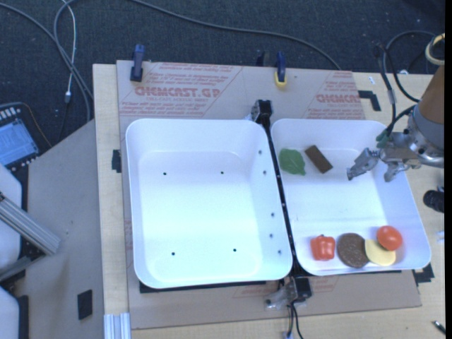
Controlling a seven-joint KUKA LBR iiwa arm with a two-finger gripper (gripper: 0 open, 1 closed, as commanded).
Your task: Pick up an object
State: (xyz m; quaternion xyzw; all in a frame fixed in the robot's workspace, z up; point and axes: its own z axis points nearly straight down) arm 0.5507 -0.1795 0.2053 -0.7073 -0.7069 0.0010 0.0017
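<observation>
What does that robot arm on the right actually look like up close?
The arm is grey, rounded metal with an orange band above the wrist. It ends in a small silvery gripper with two thin metal fingers. Black cables loop beside it.

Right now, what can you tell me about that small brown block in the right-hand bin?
The brown block is a small, dark, flat-sided bar, matte, its material too small to tell. It lies flat and slantwise on the floor of the right bin, toward the far end. The green leafy piece lies close beside it on the left; whether they touch is unclear. The gripper is to its right, apart from it.
</observation>
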